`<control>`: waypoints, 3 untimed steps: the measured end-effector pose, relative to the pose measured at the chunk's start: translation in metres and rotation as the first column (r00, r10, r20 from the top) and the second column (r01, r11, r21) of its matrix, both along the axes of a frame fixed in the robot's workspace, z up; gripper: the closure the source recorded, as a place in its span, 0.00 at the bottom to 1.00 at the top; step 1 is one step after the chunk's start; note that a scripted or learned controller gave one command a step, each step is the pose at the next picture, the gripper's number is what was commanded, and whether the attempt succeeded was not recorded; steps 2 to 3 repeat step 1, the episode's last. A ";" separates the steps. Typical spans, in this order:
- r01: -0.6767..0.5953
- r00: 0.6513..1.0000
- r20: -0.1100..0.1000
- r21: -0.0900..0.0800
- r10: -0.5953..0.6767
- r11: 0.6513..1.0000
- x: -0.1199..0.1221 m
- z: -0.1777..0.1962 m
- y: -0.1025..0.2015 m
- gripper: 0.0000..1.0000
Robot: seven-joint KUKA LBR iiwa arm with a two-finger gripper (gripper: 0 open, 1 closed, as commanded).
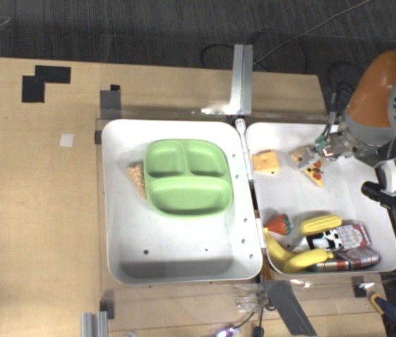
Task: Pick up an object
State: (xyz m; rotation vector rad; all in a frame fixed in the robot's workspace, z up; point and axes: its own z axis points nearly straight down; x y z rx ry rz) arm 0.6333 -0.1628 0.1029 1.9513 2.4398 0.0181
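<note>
Orange-banded, the arm reaches into the right bin (387, 209), its jaws (322, 148) low at the far edge, just above the pizza slice (313, 171); whether they are open or closed cannot be told. Cheese wedge (265, 162) lies near, to the left. Best centre squarely over the slice before closing, descending straight, clear of the bin wall.

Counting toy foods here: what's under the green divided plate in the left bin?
A tan cracker-like piece pokes out beneath the green divided plate at its left edge. Its remainder and anything else beneath is covered.
</note>
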 end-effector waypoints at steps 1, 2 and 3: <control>0.042 0.999 -0.012 0.002 -0.042 0.999 0.026 0.096 0.066 1.00; 0.042 0.999 -0.012 0.002 -0.042 0.999 0.026 0.096 0.066 1.00; 0.042 0.999 -0.012 0.002 -0.042 0.999 0.026 0.096 0.066 1.00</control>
